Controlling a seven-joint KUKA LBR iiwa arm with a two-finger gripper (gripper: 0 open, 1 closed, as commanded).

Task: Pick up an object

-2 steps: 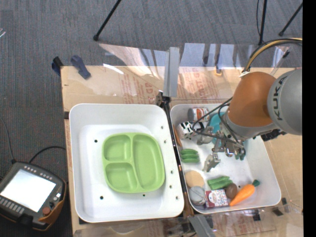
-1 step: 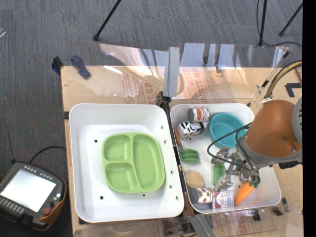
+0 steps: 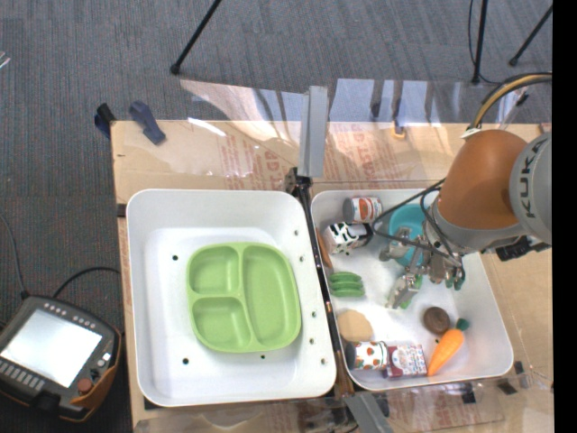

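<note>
Though no single target is named, the brown round piece (image 3: 437, 318) lying free on the right bin's (image 3: 499, 327) floor, beside the toy carrot (image 3: 445, 350), looks light, rigid and smooth, best pinched across its middle. The gripper (image 3: 406, 289) hangs just left of it, fingers spread and holding nothing. Around lie a potato-like lump (image 3: 354, 325), green pods (image 3: 346, 284), small cartons (image 3: 388, 358), a can (image 3: 363, 208) and a cow figure (image 3: 345, 234). The left bin (image 3: 149, 242) carries a green divided plate (image 3: 243, 296); the tabletop (image 3: 225, 152) is taped cardboard over grey carpet (image 3: 90, 52).
</note>
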